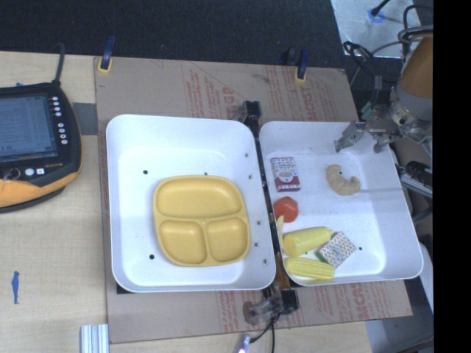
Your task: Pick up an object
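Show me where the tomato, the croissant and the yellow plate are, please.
tomato [286, 209]: camera view, middle of its red skin.
croissant [343, 180]: camera view, middle of its curved body.
yellow plate [200, 195]: camera view, floor of its large upper compartment.

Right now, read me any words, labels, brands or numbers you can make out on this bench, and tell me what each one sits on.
No text here is sharp enough to quote.
Cardboard sheet under the bins: rows of red print, too blurred to read.
Small red carton in the right bin: label too small.
Handheld pendant at the left: screen text and button marks illegible.
Patterned packet: speckles, no legible lettering.
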Controlling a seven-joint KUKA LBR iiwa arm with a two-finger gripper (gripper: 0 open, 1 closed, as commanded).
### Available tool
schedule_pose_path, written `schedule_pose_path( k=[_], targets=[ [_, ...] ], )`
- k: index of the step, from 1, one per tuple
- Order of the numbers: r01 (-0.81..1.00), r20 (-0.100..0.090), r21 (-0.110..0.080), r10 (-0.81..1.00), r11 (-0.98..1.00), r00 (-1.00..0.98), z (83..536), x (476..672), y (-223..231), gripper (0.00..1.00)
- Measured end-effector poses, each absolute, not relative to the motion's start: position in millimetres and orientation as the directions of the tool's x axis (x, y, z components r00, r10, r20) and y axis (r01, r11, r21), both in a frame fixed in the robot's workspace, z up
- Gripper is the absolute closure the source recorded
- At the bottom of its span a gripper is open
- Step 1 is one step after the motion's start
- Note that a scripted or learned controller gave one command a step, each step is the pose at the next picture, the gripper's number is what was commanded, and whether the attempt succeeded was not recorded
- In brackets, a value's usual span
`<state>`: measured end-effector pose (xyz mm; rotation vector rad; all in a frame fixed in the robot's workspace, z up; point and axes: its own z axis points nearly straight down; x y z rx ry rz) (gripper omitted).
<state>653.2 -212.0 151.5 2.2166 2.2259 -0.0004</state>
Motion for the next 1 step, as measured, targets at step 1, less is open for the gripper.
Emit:
schedule_pose_path(
  k=[1],
  targets=[
    [1.0, 0.0, -0.006, 1.0, 0.004, -0.004, 91.0, 609.4, -193.5, 0.0]
  ],
)
